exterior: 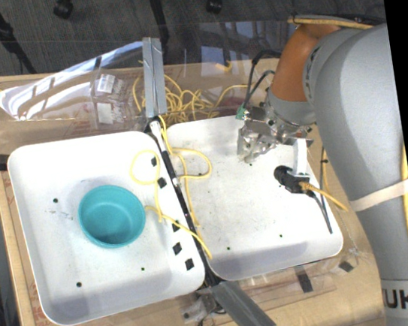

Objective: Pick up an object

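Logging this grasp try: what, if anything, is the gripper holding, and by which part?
Nothing shows between the jaws of the gripper over the right bin. The teal bowl sits apart in the left bin.

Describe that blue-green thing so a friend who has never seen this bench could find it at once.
Look at the two white bins side by side and take the left bin, the one farther from the grey arm. Near its middle sits a round teal bowl, open side up. It is the one solid, colored item there; the yellow cord beside it is thin and looping.
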{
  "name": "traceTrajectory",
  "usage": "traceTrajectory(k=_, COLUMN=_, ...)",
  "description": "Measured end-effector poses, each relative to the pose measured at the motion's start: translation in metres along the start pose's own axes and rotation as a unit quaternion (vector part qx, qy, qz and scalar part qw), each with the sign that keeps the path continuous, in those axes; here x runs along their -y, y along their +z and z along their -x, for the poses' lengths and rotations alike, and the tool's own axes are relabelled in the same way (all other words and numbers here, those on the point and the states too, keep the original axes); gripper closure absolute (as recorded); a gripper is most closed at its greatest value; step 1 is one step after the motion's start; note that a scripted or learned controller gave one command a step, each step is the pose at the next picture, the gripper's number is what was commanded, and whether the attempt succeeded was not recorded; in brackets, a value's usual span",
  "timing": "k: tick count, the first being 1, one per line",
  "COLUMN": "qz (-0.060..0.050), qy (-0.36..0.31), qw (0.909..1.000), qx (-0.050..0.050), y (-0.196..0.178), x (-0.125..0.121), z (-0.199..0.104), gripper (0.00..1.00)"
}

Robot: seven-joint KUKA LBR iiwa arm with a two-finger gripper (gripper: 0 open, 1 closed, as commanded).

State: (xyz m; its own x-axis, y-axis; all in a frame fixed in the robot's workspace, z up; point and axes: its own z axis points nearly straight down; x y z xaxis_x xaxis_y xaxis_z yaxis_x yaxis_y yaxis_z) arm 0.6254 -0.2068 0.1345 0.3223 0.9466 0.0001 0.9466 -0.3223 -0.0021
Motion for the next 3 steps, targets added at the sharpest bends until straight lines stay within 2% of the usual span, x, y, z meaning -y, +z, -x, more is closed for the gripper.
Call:
traceTrajectory(k=1, qz=-0.003, qy=0.264, qw=0.9646, qx=0.000, y=0.013, x=0.017, z=-0.033, gripper=0.00)
traceTrajectory(k=2, qz=-0.001, qy=0.312, qw=0.9501, qx=0.000, y=-0.087, x=0.025, z=-0.007, gripper=0.00)
traceTrajectory(k=3, qz=-0.002, qy=0.400, qw=0.9165, qx=0.000, y=0.043, x=0.005, z=-0.072, gripper=0.00)
